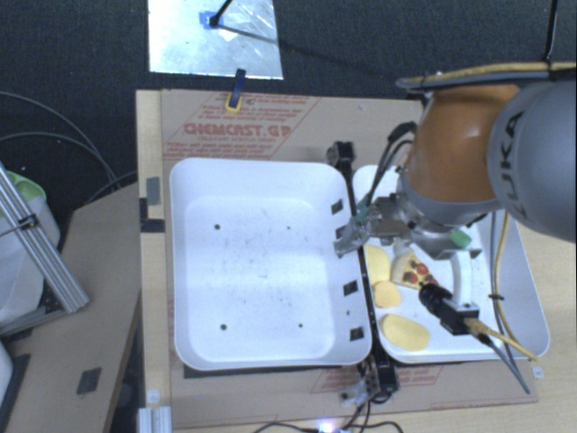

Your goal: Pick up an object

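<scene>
At the desk, my arm [469, 152], grey with its orange band, reaches in from the right and hangs over the right bin [534, 325]. My hand [356, 234] sits low at that bin's left wall, right where it meets the left bin [189, 174]. From this angle I cannot tell whether my hand is open or closed, and I can see nothing held in it.

The things to pick lie in the near left part of the right bin, just below and to the right of my hand:
- A pale yellow piece [377, 262] lies closest to my hand.
- A pizza-slice toy [413, 271] with red spots touches that piece's right side.
- A small yellow round [386, 294] lies below the two of them.
- A larger yellow oval [406, 333] rests near the front wall.
- A green object [461, 237] shows partly from under my wrist, farther right.

The left bin's white floor carries dark specks. Both bins rest on a cardboard sheet [243, 126] printed in red. Beyond it, a silver sheet [215, 25] lies on the dark floor.
</scene>
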Robot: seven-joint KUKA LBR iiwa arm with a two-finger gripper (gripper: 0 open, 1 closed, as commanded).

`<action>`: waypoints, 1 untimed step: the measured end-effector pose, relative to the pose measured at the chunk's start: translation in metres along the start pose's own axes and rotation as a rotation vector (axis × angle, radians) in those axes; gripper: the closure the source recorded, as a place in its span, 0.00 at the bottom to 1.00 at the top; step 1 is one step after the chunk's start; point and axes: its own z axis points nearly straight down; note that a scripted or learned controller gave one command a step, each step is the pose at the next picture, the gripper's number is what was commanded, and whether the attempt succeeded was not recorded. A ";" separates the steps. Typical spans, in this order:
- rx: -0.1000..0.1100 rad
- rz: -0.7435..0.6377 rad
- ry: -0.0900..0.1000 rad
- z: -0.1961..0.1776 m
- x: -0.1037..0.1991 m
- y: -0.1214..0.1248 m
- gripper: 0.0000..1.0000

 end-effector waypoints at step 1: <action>0.003 0.003 -0.002 0.067 0.035 0.031 0.00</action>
